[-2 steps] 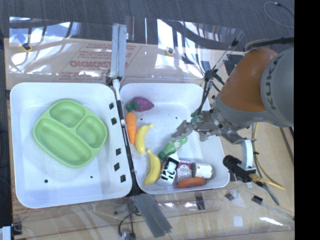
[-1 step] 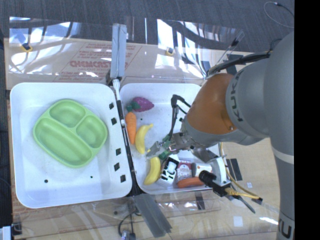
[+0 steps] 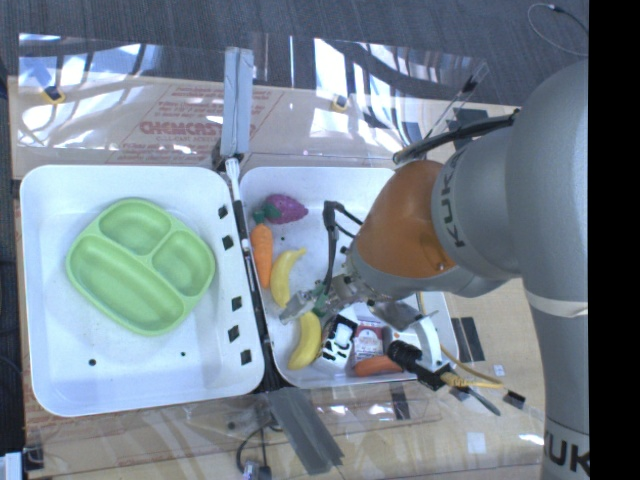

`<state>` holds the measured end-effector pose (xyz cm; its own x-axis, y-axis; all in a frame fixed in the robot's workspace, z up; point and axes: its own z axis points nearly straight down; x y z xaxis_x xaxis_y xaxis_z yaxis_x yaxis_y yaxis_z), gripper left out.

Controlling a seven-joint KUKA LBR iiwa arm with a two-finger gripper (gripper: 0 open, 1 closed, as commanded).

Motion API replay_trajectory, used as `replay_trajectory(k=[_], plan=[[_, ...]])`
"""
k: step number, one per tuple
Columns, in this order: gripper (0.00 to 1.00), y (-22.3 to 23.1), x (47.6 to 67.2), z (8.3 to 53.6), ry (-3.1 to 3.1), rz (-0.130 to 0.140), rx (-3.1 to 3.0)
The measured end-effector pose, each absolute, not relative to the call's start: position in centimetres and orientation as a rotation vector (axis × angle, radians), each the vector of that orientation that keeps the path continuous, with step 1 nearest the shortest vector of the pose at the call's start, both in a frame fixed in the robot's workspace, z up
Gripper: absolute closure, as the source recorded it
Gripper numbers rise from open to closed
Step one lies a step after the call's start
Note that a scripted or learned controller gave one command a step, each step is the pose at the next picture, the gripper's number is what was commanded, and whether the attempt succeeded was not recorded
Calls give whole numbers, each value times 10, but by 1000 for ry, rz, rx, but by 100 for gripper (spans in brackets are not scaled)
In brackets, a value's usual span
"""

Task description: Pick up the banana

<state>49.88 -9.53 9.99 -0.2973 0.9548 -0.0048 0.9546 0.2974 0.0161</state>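
Reaching into the right bin [image 3: 300, 183] from the right, the grey arm [image 3: 480, 218] holds its pincer [image 3: 318, 301] low between two yellow fruits. One banana [image 3: 285, 273] lies just beside the carrot [image 3: 262, 253], near the wall between the bins; a second banana [image 3: 306, 340] lies lower, close to the front rim, next to a small black and white packet [image 3: 340, 340]. The pincer is partly hidden by the wrist, so I cannot tell how it stands. A purple fruit [image 3: 286, 207] rests at the back of the bin, and the green divided plate [image 3: 140, 265] sits in the left bin [image 3: 60, 368]. To do this step well, I think the pincer should choose one banana, come down over its middle, across the curve, and avoid pushing the carrot or the packet
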Motion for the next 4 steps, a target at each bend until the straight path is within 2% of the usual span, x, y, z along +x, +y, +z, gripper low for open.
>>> replay_trajectory(k=[1, 2, 3, 4], plan=[[100, -98, 501, 111, 2515, 14, 1845], [100, -73, 506, 192, 2768, 0, 1483], [0, -74, 506, 192, 2767, 0, 1484], [0, -75, 516, 192, 2842, -1, 1336]])
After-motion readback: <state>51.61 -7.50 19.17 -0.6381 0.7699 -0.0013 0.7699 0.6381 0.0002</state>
